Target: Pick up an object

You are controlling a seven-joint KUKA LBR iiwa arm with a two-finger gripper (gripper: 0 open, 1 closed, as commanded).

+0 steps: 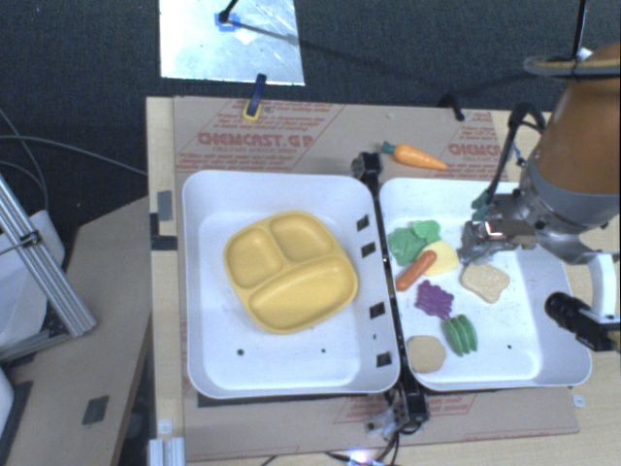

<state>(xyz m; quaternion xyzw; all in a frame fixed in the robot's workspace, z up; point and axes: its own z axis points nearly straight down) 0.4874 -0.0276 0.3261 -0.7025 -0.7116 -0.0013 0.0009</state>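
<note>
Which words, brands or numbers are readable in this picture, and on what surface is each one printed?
"CHEMCAST GP": red print on the brown board under the bins, behind the left bin; the last letters are uncertain.
A second red print of the same style on the board behind the right bin, near the toy carrot: partly cut off, too blurred to read.
Red print on the board's front edge: too small to read.

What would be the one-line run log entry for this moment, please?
phase: approach | gripper above right bin, near bread slice | nothing seen held | yellow plate in left bin
</note>
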